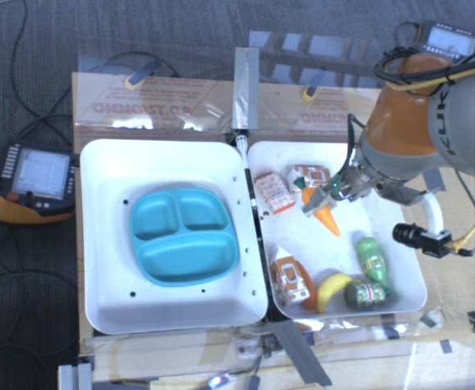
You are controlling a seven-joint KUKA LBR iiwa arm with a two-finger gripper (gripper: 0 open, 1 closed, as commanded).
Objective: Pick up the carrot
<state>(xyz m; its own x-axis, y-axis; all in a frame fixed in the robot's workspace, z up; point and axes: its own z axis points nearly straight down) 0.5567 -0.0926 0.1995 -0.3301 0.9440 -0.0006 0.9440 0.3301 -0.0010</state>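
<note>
The carrot [330,219] is a small orange cone lying in the right bin [399,258], near its middle, with its tip pointing to the lower right. My gripper [325,198] hangs directly over the carrot's thick upper-left end, low in the bin and touching or nearly touching it. The grey arm with its orange band [403,124] comes in from the upper right. The gripper body hides the carrot's top end.
A snack packet [271,192] and a second packet [310,175] lie just left of and behind the gripper. A green bottle [371,257], a can [365,294], a banana [331,289] and a wrapped pastry [291,279] occupy the bin's front. The left bin [107,177] holds a blue divided plate [185,234].
</note>
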